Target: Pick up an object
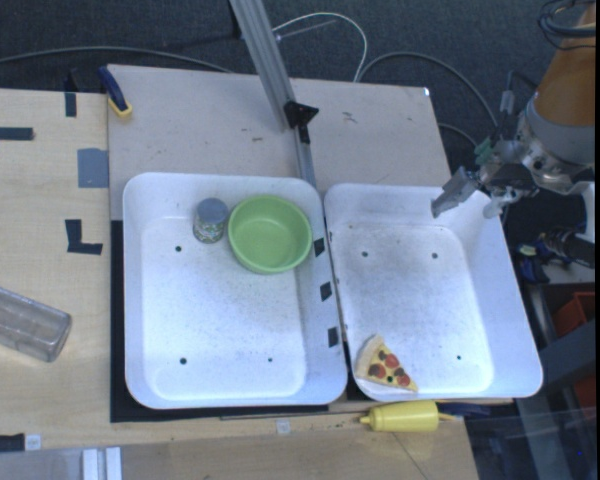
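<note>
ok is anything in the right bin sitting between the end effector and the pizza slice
Nothing visible does. The end effector sits over the right bin's far right corner, and the pizza slice lies at the near left corner, with bare bin floor between them.

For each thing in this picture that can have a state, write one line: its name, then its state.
Green bowl: upright in the left bin, beside the can.
Can: standing upright.
Pizza slice: lying flat in the right bin, near corner.
Yellow bottle: lying on its side on the bench.
Hand: above the right bin's far corner.
</note>
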`<state>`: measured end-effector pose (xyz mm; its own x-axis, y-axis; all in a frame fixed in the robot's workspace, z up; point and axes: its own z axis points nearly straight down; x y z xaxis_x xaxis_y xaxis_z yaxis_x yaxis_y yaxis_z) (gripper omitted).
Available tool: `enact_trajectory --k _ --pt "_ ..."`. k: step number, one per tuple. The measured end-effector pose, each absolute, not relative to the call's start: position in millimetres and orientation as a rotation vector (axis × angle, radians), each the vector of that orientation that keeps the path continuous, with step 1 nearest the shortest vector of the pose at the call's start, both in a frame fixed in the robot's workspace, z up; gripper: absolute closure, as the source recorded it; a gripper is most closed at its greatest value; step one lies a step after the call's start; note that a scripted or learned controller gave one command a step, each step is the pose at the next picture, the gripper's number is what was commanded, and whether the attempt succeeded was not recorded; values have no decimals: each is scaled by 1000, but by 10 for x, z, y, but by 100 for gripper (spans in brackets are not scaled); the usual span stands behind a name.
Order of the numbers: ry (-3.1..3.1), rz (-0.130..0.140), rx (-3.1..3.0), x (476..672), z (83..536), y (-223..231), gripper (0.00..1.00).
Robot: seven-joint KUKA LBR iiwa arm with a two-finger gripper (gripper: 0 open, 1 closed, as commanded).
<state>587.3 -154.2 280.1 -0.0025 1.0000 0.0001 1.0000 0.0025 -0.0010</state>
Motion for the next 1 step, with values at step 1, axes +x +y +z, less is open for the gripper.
enact_trajectory --k 1 --pt "-2224 1 -2218 5873 2801 -1542 0"
